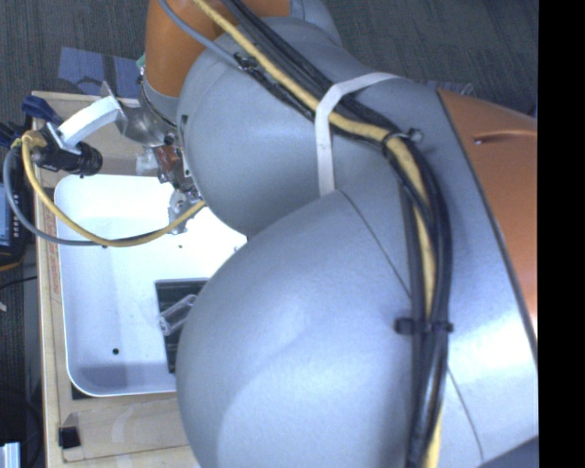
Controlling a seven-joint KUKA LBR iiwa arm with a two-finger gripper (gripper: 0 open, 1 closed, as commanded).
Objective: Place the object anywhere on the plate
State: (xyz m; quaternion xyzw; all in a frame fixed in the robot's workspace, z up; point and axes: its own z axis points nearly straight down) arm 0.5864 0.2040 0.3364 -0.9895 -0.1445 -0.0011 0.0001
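White bin (91, 302) with a dark flat object (178, 297) inside

Dark grey carpeted floor (55, 27) is seen beyond a pale wooden bench (119, 430), which is brightly lit from above.

— Item one?
— We log a shallow white bin (91, 274), its rounded rim towards the lower left, with one small dark speck (116, 351) on its floor near that corner.

— Beneath it?
— We log a pale wooden bench (110, 425), showing as a strip along the bin's left and lower sides. A small black block (69, 436) sits on it, just beyond the bin's lower-left corner.

— Beyond the bench?
— We log dark grey flooring (55, 32) and blue patches (82, 64) lying on it, apart from the bench's upper edge.
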